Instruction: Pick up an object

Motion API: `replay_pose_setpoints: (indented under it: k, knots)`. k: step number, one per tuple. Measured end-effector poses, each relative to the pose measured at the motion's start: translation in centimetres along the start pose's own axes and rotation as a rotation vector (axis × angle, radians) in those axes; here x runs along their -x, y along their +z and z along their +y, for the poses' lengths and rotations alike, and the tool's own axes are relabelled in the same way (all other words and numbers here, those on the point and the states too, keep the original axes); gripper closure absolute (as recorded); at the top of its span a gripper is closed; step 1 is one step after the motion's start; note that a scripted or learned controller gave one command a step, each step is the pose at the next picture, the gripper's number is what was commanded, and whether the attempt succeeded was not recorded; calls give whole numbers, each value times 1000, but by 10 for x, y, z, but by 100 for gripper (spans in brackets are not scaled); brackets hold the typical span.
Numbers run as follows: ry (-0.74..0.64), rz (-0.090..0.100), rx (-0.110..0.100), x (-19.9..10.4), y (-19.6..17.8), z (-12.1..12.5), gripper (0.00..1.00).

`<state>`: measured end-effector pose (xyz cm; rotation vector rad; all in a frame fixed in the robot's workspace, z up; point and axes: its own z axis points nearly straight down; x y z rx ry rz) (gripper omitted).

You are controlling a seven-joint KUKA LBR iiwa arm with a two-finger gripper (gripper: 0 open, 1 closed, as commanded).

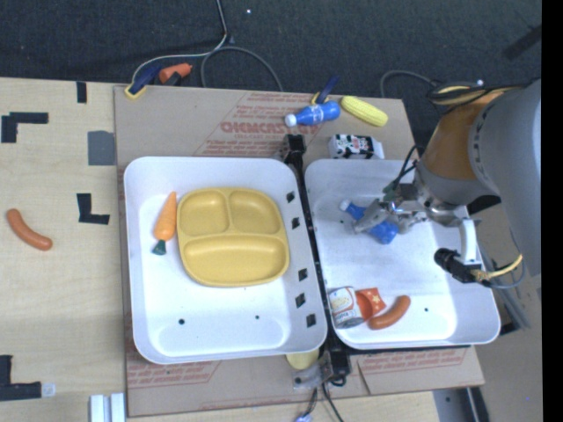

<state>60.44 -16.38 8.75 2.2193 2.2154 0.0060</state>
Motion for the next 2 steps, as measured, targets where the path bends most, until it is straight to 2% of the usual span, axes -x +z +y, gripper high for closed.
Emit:
replay_pose_setpoints:
  k: [1, 2]
  knots:
    - [-2, -5, 1, -1, -10, 0, 100]
    - [-8, 2, -3, -75, -101, 11, 100]
